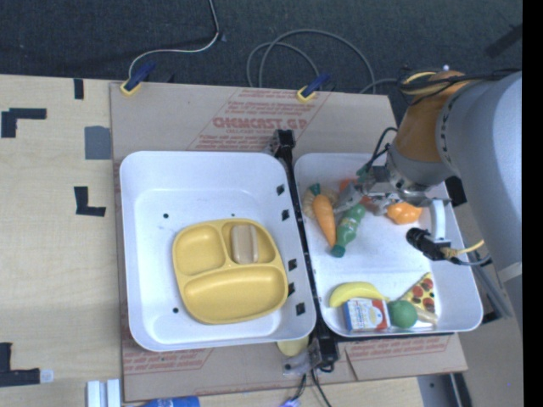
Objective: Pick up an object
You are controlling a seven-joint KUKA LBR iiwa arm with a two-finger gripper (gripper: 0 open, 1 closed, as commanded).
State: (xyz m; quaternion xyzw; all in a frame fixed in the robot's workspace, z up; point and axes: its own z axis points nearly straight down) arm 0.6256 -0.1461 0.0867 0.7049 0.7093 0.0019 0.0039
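The right bin [386, 257] holds several toy foods. An orange carrot [323, 217] and a green bottle [348, 229] lie at its upper left, with a small orange piece [404, 213] to their right. Along the front lie a yellow banana [356, 293], a small carton [366, 315], a green ball [404, 313] and a pizza slice [422, 296]. My gripper [370, 195] reaches in from the right and hangs low over the bin's far part, just above the top of the green bottle and beside the orange piece. The wrist hides what is directly under it.
The left bin [153, 227] bears a yellow divided plate [229, 282] with a tan bread-like piece [245, 244] in its upper right compartment. A black divider [293, 227] runs between the bins. The grey arm [475, 142] covers the right bin's far right corner. Cables lie behind the bins.
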